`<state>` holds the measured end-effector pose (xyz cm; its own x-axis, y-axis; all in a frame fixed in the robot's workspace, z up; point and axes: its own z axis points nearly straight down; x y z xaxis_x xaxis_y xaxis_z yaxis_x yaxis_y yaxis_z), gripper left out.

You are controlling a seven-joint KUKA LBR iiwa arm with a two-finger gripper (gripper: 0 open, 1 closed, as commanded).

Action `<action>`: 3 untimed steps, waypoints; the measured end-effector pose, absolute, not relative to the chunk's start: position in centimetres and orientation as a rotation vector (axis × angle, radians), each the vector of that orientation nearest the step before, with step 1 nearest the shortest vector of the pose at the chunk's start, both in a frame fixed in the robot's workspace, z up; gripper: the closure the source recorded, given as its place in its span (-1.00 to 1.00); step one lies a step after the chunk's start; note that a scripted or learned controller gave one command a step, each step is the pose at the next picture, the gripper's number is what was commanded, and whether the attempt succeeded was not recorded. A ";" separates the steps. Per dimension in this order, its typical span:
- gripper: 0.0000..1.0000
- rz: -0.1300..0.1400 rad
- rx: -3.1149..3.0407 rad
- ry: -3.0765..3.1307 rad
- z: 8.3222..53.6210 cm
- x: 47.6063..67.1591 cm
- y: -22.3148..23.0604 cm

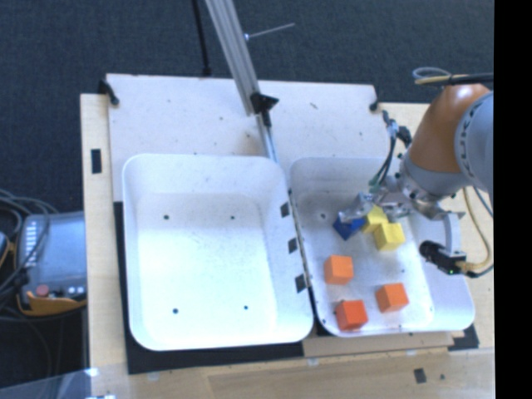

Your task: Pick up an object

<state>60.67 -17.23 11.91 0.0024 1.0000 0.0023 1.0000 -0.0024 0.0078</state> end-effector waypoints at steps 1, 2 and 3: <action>1.00 0.017 2.218 2.201 13.5 60.9 -17.6; 1.00 0.006 2.213 2.220 19.9 61.2 -17.2; 1.00 0.004 2.211 2.224 25.8 60.6 -17.0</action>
